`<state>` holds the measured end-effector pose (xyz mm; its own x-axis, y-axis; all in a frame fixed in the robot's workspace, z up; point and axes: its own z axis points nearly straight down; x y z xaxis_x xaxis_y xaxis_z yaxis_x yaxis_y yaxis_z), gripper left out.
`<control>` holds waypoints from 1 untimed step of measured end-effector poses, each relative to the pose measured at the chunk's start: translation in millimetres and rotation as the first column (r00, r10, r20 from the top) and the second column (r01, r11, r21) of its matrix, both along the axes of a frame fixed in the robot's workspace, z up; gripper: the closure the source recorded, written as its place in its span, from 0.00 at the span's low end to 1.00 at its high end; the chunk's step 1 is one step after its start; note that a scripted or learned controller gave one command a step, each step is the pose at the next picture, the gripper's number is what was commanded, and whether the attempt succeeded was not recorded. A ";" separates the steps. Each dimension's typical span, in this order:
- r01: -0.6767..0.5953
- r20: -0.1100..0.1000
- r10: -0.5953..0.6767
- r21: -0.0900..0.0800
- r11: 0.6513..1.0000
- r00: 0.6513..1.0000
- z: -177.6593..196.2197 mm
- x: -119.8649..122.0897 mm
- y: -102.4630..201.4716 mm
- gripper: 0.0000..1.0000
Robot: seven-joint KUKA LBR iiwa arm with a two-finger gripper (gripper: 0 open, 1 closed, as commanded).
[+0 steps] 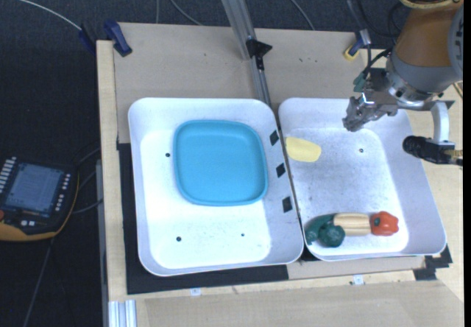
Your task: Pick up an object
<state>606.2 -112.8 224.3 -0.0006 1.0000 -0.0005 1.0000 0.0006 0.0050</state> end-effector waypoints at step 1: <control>0.000 -0.004 0.000 0.000 1.000 1.000 -2.9 0.2 0.1 1.00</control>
